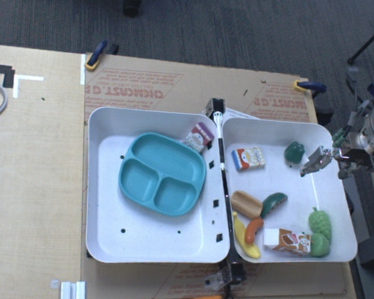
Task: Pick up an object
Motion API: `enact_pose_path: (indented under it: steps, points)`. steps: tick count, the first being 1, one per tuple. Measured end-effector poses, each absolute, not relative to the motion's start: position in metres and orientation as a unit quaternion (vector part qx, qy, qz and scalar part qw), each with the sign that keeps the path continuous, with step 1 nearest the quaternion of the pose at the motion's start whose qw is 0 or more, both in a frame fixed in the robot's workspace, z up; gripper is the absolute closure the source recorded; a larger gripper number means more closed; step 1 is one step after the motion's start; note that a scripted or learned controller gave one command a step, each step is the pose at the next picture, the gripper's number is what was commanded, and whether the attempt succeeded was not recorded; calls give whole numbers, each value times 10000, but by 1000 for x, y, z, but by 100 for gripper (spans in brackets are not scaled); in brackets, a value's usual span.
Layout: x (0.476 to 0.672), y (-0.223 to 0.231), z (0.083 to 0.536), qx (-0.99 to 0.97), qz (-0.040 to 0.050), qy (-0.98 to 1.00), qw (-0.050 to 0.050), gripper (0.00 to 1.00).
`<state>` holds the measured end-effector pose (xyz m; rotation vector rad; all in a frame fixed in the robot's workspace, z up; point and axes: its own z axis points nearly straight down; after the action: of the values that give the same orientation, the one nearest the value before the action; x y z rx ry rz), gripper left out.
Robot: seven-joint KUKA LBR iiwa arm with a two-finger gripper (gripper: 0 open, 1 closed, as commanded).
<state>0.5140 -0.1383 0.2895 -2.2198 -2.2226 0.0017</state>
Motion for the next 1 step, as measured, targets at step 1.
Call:
enact_pose_path:
  steps: [1]
  points:
    - [519, -105, 153, -6517, 3, -7585, 4, 0]
